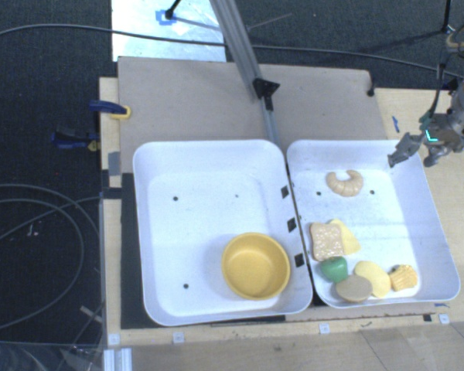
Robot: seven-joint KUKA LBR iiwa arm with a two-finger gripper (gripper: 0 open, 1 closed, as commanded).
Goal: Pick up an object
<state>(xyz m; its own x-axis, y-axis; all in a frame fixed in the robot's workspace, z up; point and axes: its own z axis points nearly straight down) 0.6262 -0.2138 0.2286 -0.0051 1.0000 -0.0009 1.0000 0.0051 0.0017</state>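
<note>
Objects before me: a yellow bowl (254,265), upright, in the left bin's near right corner. In the right bin: a pale croissant (345,182) near the far side; a toast slice (325,240), green piece (333,268), tan disc (353,288) and corn piece (403,277) clustered along the near side.

Robotics lab, white bins (209,157) on a bench, clamps (112,110), floor cables (31,230), carpet.
</note>
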